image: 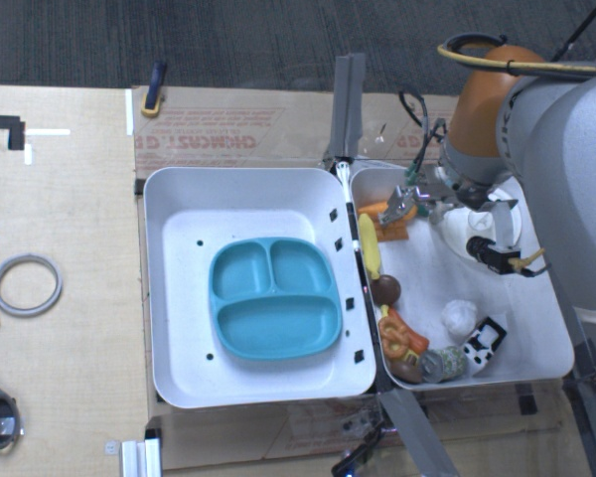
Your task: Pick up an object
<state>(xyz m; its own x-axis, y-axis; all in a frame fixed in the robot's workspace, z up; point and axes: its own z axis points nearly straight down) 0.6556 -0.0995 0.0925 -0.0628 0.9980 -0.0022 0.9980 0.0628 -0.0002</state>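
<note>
- Camera view, nearest edge first: the right white bin has its clutter heaped along its near and left walls, probably where earlier drops slid. A black-and-white cow-patterned toy, a grey-green lump, an orange-red toy and a white crumpled ball lie close together, touching or nearly so, which I judge makes a clean single grasp awkward.
- Further up the dividing wall sit a dark brown round piece and a yellow banana-shaped toy, pressed against the rim.
- The left white bin holds a teal three-compartment plastic plate, lying flat at its centre.
- On the pale surface to the left lies a grey ring.
- Farthest, the gripper hangs low over the right bin's back corner beside an orange carrot-like piece, likely the pick target. Whether it clasps anything I cannot tell.
</note>
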